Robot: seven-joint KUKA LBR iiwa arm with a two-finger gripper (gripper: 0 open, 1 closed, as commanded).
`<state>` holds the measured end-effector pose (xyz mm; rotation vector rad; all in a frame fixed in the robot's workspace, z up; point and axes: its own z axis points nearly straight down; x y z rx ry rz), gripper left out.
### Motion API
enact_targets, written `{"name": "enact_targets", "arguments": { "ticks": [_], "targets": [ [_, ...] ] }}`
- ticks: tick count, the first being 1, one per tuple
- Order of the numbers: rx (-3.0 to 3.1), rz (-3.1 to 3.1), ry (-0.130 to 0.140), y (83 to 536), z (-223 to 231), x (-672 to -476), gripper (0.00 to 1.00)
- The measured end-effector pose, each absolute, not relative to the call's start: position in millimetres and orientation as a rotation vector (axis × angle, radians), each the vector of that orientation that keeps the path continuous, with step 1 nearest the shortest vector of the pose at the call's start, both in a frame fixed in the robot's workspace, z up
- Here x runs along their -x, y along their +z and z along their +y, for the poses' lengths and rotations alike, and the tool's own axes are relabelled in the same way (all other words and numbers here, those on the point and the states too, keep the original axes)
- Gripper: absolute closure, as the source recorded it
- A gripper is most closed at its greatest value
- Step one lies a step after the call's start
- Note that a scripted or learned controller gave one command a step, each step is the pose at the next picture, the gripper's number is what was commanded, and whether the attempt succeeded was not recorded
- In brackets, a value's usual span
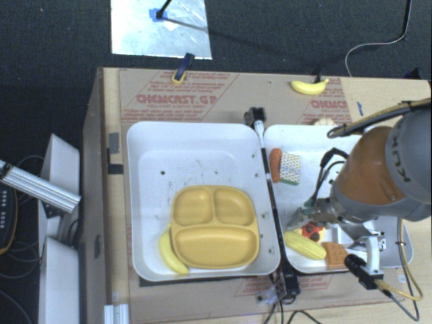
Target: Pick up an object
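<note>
**Toy food in two white bins**

Plastic shapes fill most of what we see. In the left bin point(145, 147), a shallow white tray with rounded corners and a scuffed floor, lies a smooth yellow divided plate point(214, 225) with three compartments, two small above one long. A yellow banana point(171, 252) curves along the plate's lower left edge, touching it.

The right bin point(304, 137) shares a black divider with the left. Near its upper left we see an orange-red sausage-shaped piece point(275, 165) lying along the divider, with a pale, dotted, wedge-shaped piece point(291, 169) just beside it. At the lower edge sit a ridged yellow corn cob point(304, 246), a small red and dark piece point(312, 231) above it, and a tan, cracker-like square point(334, 253) to its right.

The arm point(381, 174), glossy orange and grey, hangs over the right bin. Our hand point(302, 214) is low over the small red piece and corn; we cannot tell whether it is released or clenched.

The table point(202, 96) is brown printed cardboard. A second banana point(309, 86) rests on it beyond the bins, well apart from the others. Dark carpet point(54, 59) surrounds it, with a shiny silver sheet point(158, 19) on the floor.
</note>
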<state>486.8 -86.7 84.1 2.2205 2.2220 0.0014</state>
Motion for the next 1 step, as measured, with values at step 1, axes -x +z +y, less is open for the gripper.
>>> {"name": "enact_targets", "arguments": {
  "ticks": [1],
  "targets": [
    [-2.218, 2.221, 0.006, 94.7, -86.4, -488.3, 1.00]
  ]
}}
